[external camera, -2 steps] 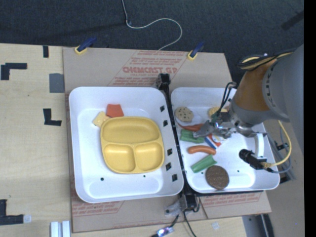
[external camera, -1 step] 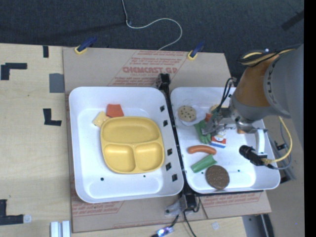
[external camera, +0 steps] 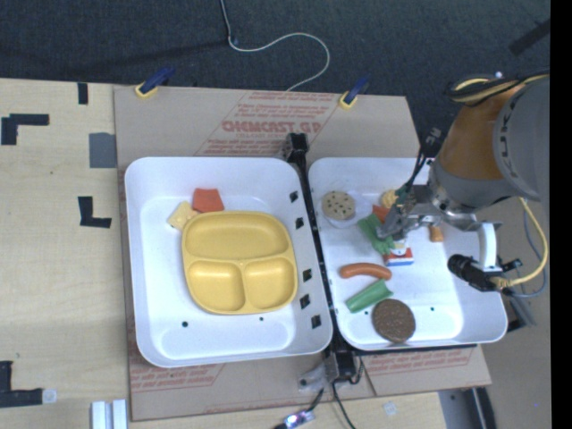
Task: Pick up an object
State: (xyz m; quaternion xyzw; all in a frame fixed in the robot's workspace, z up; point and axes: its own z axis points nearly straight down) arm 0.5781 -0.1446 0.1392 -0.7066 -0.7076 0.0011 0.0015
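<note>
Gripper: gripper (external camera: 393,224) sat low in the right bin (external camera: 447,329), right of centre in the frame, down among a small cluster of toy food; whether it was clenched or released could not be told, since the wrist body covered its tip.
Contact: it appeared to be touching or just above the green piece (external camera: 369,231) and the small red, white and blue item (external camera: 401,256); nothing could be seen held.
Arm: grey link with its orange band (external camera: 472,141) came in from the upper right of the frame.
Task's thing: likeliest target was the green piece just left of the gripper; an orange bit (external camera: 386,201) lay at its upper edge, too small to identify.
Other candidates: cookie (external camera: 338,206) to the upper left of the cluster, sausage (external camera: 365,271) below it, green pod (external camera: 368,296) lower still, brown patty (external camera: 393,320) near the bin's bottom edge.
Left bin: left bin (external camera: 152,329) carried a yellow divided plate (external camera: 239,262), with a red block (external camera: 207,200) and a pale yellow piece (external camera: 181,214) at its upper left.
Step in hand: judged to be the descent and closing on one item.
Doing it well: centre on a single piece, clear of neighbours, close fully before lifting, then rise straight so the crowded items are not dragged.
Risk: pinching two things at once, or nudging the target aside.
</note>
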